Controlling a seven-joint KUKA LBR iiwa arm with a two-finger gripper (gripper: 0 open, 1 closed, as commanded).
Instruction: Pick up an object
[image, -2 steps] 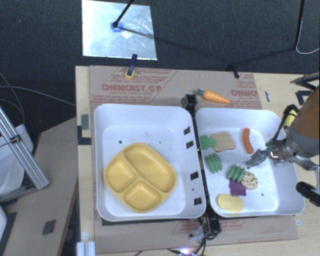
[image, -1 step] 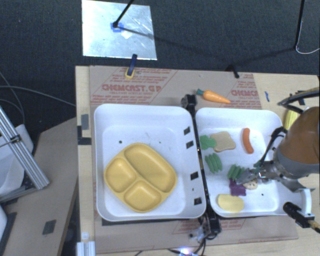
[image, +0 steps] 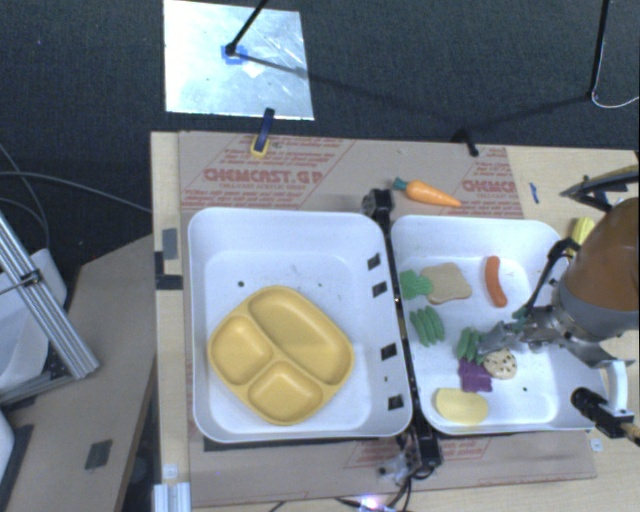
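The gripper (image: 492, 343) hangs low in the right bin (image: 530, 238), its dark metal tip just above a round speckled cookie (image: 502, 364); whether it is parted or closed cannot be told, and nothing visibly sits in its grasp. Touching the cookie on the left lies a small purple piece (image: 474, 376), and just beside that a smooth green pod (image: 466, 344). Below them rests one pale yellow oval (image: 461, 405), glossy like plastic. Further left sit a second ridged green pod (image: 427, 325) and a leafy dark green piece (image: 414, 284), touching a flat tan slice of toast (image: 446, 283). One slim orange-red sausage (image: 494, 281) lies near the back wall. That makes eight toy foods in this bin. The left bin (image: 290, 236) holds a single yellow tray (image: 281, 352) with three rounded compartments. Outside the bins, one carrot (image: 427, 192) lies on the cardboard sheet (image: 330, 165).
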